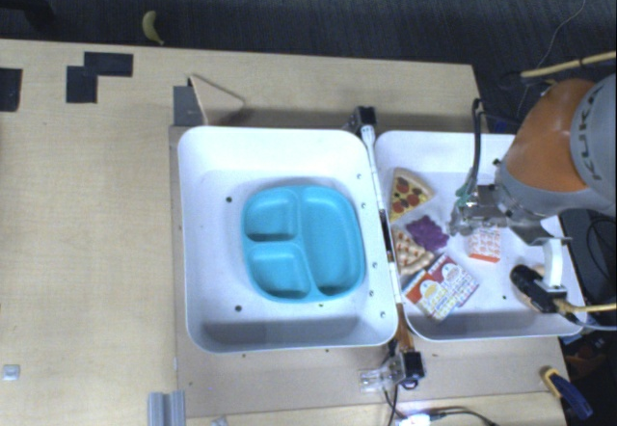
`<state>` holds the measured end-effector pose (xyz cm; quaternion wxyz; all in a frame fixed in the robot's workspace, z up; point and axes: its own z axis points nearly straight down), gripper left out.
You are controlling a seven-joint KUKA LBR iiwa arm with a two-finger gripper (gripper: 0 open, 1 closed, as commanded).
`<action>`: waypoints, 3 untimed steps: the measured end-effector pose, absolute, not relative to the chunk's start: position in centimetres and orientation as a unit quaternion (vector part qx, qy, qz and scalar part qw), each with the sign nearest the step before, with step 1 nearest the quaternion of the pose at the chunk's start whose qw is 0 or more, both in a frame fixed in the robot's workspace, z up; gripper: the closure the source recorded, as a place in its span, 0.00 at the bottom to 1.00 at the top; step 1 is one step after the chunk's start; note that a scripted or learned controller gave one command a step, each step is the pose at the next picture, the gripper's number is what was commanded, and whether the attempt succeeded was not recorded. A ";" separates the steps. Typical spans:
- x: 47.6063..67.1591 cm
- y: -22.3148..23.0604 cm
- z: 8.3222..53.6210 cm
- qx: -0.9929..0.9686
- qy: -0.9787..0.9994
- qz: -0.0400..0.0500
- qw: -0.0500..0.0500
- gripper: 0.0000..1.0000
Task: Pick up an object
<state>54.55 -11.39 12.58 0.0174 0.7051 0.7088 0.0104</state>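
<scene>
The gripper (pixel 469 215) hangs low in the right bin (pixel 501 323), its tip a blur of metal seen from above. I cannot tell whether it is open or closed, and nothing can be seen clamped in it.

Just at its 5 o'clock lies a red-and-white packet (pixel 486 246), flat on the bin floor. Its upper edge is tucked under the gripper body, so contact cannot be judged. Its long axis runs roughly 12 to 6 o'clock, and its print is too small to read.

At the gripper's 8 o'clock sits a purple piece (pixel 428 230), its shape unclear. At 10 o'clock is a pizza slice (pixel 411 193), narrow end toward 7 o'clock. Farther at 7 o'clock a printed box (pixel 442 287) lies askew.

Well off at 9 o'clock, the left bin (pixel 207 222) holds a blue divided tray (pixel 302 239).
</scene>
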 end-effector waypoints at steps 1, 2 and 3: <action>54.5 -11.4 12.6 0.705 0.709 0.010 0.017 0.00; 51.1 -9.4 9.2 0.708 0.706 0.007 0.013 0.00; 51.5 -9.0 10.5 0.706 0.708 0.012 0.012 1.00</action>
